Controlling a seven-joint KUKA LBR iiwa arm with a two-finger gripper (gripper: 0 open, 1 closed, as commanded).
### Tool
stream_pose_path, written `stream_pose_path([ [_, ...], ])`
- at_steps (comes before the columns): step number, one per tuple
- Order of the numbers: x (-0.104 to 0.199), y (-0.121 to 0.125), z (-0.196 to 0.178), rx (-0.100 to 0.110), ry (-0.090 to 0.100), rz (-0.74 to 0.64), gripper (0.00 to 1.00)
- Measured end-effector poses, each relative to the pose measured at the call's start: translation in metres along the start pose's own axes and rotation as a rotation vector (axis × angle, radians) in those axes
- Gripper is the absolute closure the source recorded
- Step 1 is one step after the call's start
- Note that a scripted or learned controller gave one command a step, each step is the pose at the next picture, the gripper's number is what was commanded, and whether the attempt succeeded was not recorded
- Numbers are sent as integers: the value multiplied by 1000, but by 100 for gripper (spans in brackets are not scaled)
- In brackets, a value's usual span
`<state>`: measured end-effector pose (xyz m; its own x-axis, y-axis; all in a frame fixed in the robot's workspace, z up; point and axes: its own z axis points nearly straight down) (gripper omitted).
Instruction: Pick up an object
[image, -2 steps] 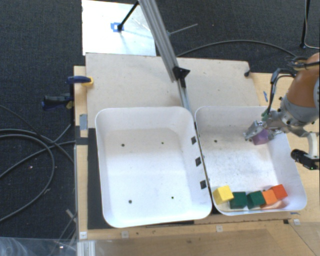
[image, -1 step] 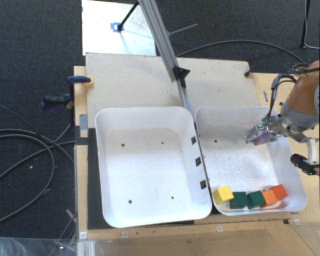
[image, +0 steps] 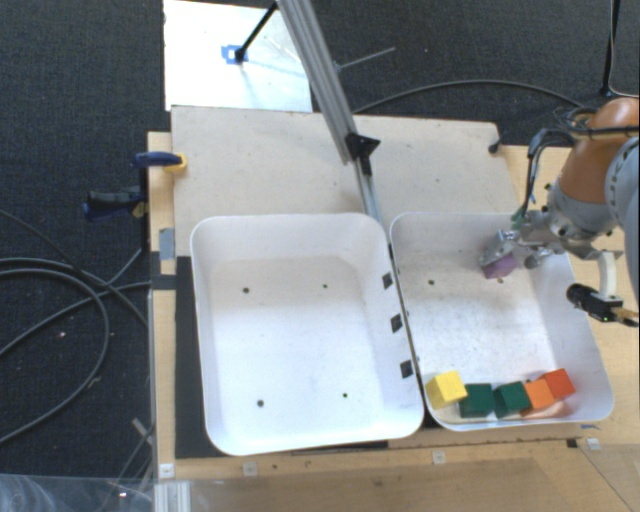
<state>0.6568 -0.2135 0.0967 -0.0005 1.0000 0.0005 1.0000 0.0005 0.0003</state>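
near far edge of right bin, my gripper clamped on purple block, apparently raised off floor. grasp looks made; lift unconfirmed. yellow, green, orange blocks untouched along near edge.

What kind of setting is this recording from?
Most likely a robotics lab test bench: two shallow white bins side by side on a board, a clamp on the bench's edge, loose cables over dark carpet, and coloured blocks as practice objects.
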Motion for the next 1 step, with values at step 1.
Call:
stream_pose_path([
  [1, 0, 3, -11, -5, -4, -8, 100],
])
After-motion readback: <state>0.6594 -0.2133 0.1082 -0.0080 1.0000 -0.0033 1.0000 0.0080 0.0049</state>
